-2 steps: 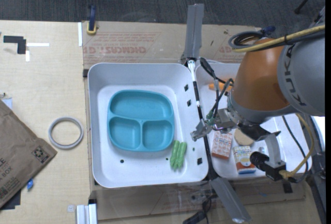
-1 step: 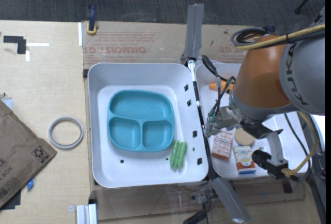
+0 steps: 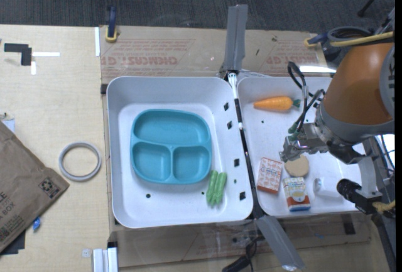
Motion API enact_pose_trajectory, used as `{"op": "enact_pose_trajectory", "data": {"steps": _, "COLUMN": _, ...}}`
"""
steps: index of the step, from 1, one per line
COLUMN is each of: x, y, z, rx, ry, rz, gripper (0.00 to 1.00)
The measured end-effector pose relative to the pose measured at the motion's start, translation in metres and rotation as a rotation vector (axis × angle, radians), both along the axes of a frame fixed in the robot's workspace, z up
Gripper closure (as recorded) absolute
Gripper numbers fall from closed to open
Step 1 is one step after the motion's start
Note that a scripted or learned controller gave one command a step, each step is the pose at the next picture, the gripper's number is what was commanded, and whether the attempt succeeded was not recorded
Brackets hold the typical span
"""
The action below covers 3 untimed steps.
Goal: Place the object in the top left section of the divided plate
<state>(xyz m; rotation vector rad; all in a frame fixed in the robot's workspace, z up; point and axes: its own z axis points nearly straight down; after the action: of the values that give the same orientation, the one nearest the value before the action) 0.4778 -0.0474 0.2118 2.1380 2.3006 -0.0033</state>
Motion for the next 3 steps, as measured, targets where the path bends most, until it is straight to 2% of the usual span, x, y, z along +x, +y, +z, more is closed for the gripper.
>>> {"op": "enact_pose_trajectory", "data": {"steps": 1, "x": 0.000, "y": -0.018, "z": 0.033, "rx": 0.000, "ry": -0.001, "rz": -0.126, "gripper": 1.00}}
{"op": "enact_pose_trajectory", "data": {"steps": 2, "x": 0.043, "y": 0.001, "z": 0.001, "rx": 0.000, "ry": 0.002, "rz": -0.227, "gripper": 1.00}}
{"op": "enact_pose_trajectory", "data": {"steps": 3, "x": 0.026, "y": -0.038, "z": 0.080, "rx": -0.001, "ry": 0.001, "rz": -0.372, "gripper": 1.00}}
